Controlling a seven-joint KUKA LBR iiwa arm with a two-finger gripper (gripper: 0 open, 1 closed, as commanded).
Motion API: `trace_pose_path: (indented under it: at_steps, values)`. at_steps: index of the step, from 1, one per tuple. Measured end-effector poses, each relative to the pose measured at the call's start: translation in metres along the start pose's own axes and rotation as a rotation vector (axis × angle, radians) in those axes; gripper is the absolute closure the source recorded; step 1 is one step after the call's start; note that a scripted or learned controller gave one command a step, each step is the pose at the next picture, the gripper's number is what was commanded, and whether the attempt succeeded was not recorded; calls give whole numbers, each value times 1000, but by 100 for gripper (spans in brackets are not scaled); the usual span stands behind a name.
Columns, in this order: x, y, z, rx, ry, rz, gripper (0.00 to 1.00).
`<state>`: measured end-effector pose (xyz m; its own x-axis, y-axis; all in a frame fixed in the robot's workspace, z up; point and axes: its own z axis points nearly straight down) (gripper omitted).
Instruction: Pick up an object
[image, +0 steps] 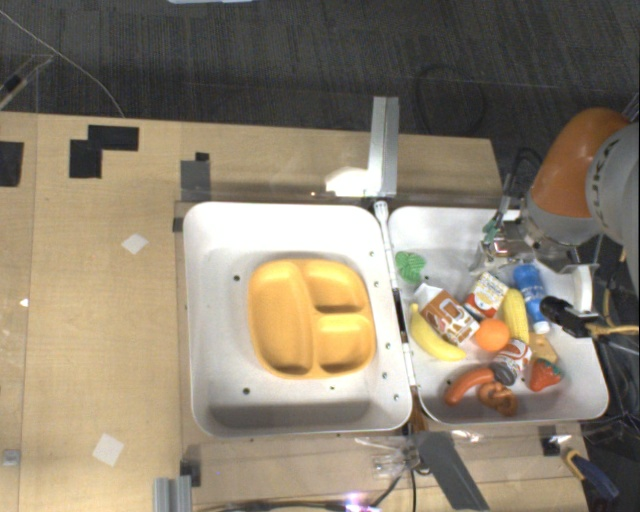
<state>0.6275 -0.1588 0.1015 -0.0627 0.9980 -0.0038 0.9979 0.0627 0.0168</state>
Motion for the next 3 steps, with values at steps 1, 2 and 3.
trace_pose_path:
  at_steps: [1, 2, 3]
  values:
    - [34, -24, -128, 1, 1, 180, 100]
    - [10, -109, -112, 15, 0, 449, 100]
    - [23, -101, -9, 24, -1, 570, 100]
